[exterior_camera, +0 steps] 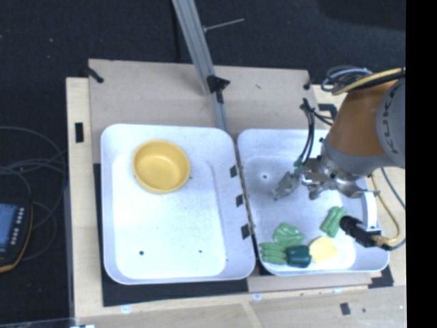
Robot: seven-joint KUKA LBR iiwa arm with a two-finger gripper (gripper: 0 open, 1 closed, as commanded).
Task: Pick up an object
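Left bin (116, 251): yellow bowl (162, 166). Right bin (256, 149): green, teal and yellow pieces (298, 247) clustered at the near edge. The gripper (298, 185) hovers above, jaws spread and empty; it should descend centred over one isolated piece.

Most of the left bin (171, 251) is left as open floor; only a yellow bowl (162, 166) is set in its far-left part, so the near half can be crossed freely. In the right bin (263, 149) the far-left floor is unoccupied, while the near wall is crowded by a cluster of green pieces (283, 241), a dark teal block (298, 255), a yellow piece (323, 250) and a green piece (332, 221) set just beside one another. The middle of that bin is overhung by the gripper (297, 183) and the arm. A grey slanted pole (198, 43) is stood over the far edge of the worktop (273, 87), above the seam between the bins
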